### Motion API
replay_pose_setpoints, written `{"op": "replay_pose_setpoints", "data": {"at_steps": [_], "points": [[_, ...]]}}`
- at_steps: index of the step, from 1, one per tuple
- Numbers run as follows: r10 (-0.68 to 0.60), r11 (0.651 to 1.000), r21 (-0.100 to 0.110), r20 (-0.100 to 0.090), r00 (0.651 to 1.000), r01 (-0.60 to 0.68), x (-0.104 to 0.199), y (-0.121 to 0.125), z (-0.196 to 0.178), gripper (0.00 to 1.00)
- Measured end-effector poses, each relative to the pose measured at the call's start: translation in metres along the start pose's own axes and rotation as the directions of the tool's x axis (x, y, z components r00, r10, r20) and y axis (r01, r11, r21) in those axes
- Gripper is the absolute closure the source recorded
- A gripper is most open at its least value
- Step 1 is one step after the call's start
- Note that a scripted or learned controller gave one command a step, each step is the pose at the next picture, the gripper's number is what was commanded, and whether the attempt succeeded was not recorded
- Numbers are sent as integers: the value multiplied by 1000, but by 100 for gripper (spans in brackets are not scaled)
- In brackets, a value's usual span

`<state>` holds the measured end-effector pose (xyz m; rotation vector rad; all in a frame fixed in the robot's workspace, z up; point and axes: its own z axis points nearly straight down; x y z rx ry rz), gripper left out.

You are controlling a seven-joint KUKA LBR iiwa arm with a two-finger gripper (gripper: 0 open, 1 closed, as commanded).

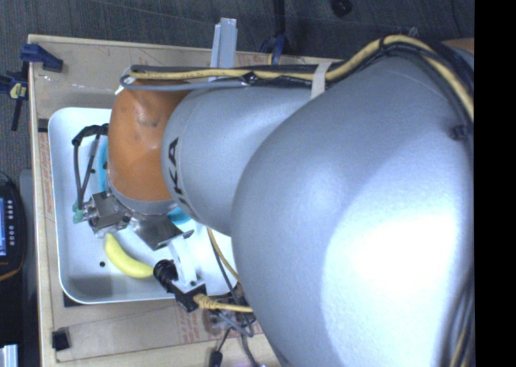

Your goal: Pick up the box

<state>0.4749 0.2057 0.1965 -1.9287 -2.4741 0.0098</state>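
Note:
My grey arm reaches far over the left bin (pixel 64 148), its orange band (pixel 137 148) low above the bin floor. Below the band, the gripper (pixel 103 214) points down into the bin's left half, most of it covered by the wrist. Slivers of a light blue thing (pixel 182 217) show at the wrist's edge; I cannot tell whether this is the box. Whatever lies right under the gripper is hidden.
A yellow banana (pixel 127 259) lies on the bin floor just in front of the gripper. Black cables (pixel 79 165) loop beside the wrist on the left. The arm covers the right bin and most of the bench. The bin's left wall is close to the gripper.

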Motion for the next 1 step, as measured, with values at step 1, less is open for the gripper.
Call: {"op": "replay_pose_setpoints", "data": {"at_steps": [1], "points": [[-252,967,-25,6,968,252,-76,-10,95,100]]}}
